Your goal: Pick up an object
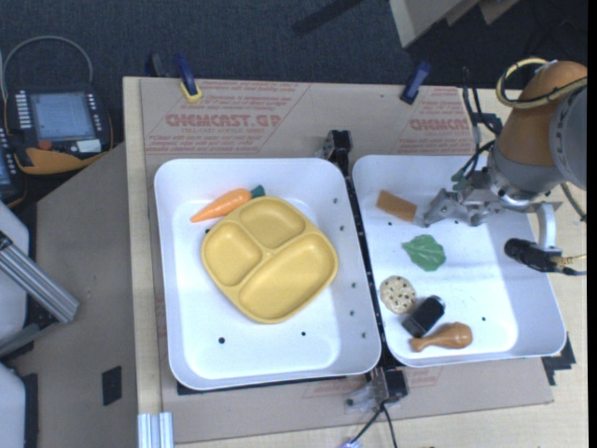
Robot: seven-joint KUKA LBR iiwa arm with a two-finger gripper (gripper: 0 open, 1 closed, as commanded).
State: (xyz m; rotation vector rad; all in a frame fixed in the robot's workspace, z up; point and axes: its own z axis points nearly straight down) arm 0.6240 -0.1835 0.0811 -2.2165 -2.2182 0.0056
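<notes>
The right bin holds a brown block at its back left, a green leaf in the middle, and a speckled cookie, a small black piece and a brown drumstick near the front left. My gripper hangs low over the back of this bin. Its tip is just right of the brown block and above the leaf. Nothing can be seen held in it.
The left bin holds a yellow divided plate with an orange carrot at its back left edge. A black divider post stands between the bins. The arm's grey and orange wrist reaches over the right bin's back right corner.
</notes>
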